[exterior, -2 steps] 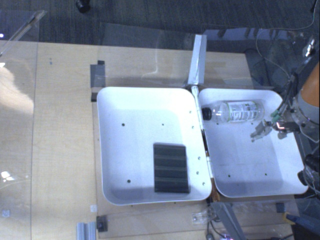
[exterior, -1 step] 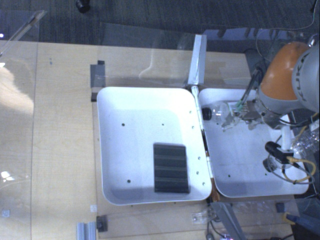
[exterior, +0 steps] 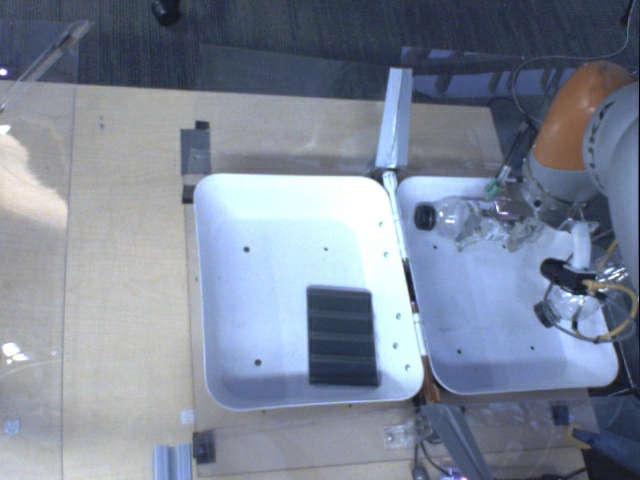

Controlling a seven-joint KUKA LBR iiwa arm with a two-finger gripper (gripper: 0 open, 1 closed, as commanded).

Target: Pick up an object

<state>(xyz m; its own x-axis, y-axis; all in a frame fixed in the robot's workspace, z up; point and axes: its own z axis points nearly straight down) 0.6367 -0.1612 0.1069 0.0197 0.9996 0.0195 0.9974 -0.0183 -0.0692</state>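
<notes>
A black ribbed rectangular block [exterior: 342, 335] lies flat in the left bin [exterior: 250, 218], toward its front right. On its side at the back of the right bin [exterior: 490, 348] lies a clear plastic bottle [exterior: 462, 219], its black cap pointing left. My gripper [exterior: 513, 220] hangs low at the bottle's right end, close to or touching its base. The metal parts and the see-through plastic overlap there, so any grip on the bottle is unclear.
The grey arm with its orange band [exterior: 572, 118] comes in over the right bin's back right corner. A raised divider [exterior: 408, 278] separates the two bins. A metal post [exterior: 394, 118] stands behind the gap between them.
</notes>
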